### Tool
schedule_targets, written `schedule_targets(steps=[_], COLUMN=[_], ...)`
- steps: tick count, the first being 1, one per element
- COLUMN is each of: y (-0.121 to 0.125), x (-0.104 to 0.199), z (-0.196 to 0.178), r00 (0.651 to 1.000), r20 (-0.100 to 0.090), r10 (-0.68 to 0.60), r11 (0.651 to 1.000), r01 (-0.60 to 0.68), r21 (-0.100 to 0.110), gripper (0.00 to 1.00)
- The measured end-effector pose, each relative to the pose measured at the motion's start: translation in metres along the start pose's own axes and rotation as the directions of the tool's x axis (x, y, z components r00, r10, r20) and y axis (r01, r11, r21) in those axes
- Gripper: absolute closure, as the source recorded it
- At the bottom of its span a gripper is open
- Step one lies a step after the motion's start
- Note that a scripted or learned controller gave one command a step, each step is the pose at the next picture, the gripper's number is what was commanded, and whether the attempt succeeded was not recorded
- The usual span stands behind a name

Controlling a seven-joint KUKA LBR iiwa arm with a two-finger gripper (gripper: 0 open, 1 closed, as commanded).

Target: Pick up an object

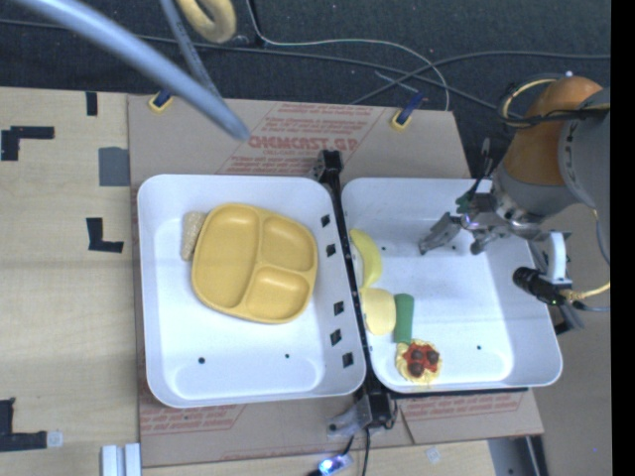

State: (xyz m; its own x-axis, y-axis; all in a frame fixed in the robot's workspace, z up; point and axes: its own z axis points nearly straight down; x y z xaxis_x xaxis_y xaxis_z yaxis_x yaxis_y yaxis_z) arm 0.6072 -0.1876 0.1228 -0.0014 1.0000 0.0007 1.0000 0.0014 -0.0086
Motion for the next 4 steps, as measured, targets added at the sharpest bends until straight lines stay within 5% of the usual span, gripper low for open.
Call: schedule_targets(steps=[1,2,4], y=[0.001,0.002,0.005], x=[0.0,0.0,-0.012], z=[0.039,0.026,-0.081], r00=[1.0,1.0,1.0], r20=[0.004,0.006,0.002], r10=[-0.001,-0.002,0.0], r11=[1.0,1.0,1.0], r01=[0.001,0.002,0.0], r21=[-0.009,-0.013,-0.012], gripper=[0.0,1.0,1.0])
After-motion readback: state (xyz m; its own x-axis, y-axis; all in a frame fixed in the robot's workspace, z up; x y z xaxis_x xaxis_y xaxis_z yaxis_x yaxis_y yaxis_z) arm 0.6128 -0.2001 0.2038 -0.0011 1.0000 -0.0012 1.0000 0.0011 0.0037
